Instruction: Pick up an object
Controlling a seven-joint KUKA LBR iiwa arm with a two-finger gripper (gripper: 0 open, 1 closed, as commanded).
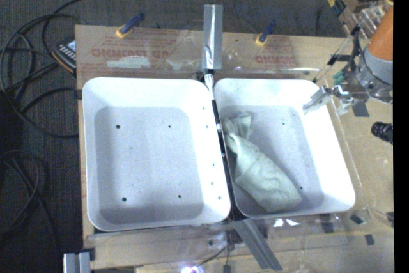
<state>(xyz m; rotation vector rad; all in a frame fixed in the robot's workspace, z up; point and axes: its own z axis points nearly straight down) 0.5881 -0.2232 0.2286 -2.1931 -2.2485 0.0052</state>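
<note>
Behind the two bins, faded red printing is showing on the cardboard sheet [160, 51] lying under clear plastic, but the words are too blurred to be read. Two blue and yellow clamps [130, 25] [266, 32] are gripping that sheet's far edge on the tabletop [383, 169]. A pale greenish cloth [259, 166] is lying crumpled in the right bin [332, 137], bunched against its left wall and trailing toward the near right corner. Only small dark specks are being seen on the floor of the left bin [89, 137]. At the right bin's far right corner, the end effector [332, 94] is being held above the rim, well apart from the cloth; whether it is spread or pressed together cannot be told.
</note>
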